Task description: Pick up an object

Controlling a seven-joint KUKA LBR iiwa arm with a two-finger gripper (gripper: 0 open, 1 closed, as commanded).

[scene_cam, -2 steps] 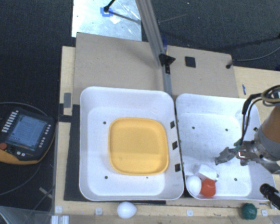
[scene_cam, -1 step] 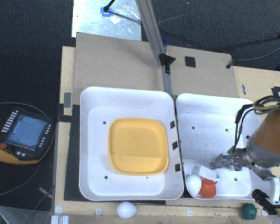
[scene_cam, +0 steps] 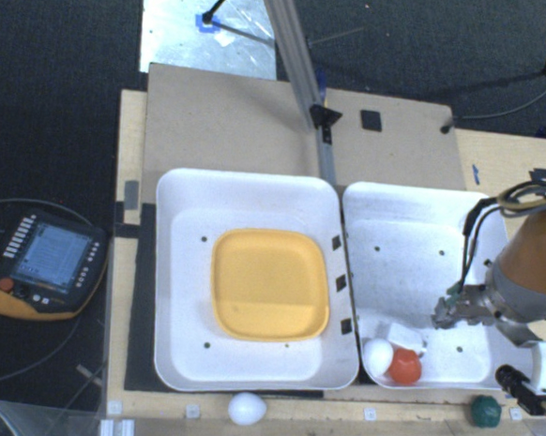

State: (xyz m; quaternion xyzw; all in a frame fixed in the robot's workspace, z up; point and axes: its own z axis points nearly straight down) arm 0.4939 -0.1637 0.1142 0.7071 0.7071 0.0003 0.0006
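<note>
A yellow square plate [scene_cam: 271, 284] lies in the left bin [scene_cam: 181, 252]. In the right bin [scene_cam: 403, 241], at its near left corner, a white egg-like ball [scene_cam: 377, 355] touches a red ball [scene_cam: 405, 367]. My gripper [scene_cam: 451, 314] hangs over the right bin's near right part, above and to the right of the red ball and apart from it. The grey arm with its orange band [scene_cam: 533, 261] comes in from the right.
A white egg [scene_cam: 247, 409] lies on the bench in front of the left bin. A green ball [scene_cam: 485, 412] sits on the bench at the near right. A teach pendant [scene_cam: 41, 269] rests on the floor at left. A slanted metal rod [scene_cam: 300, 55] stands behind the bins.
</note>
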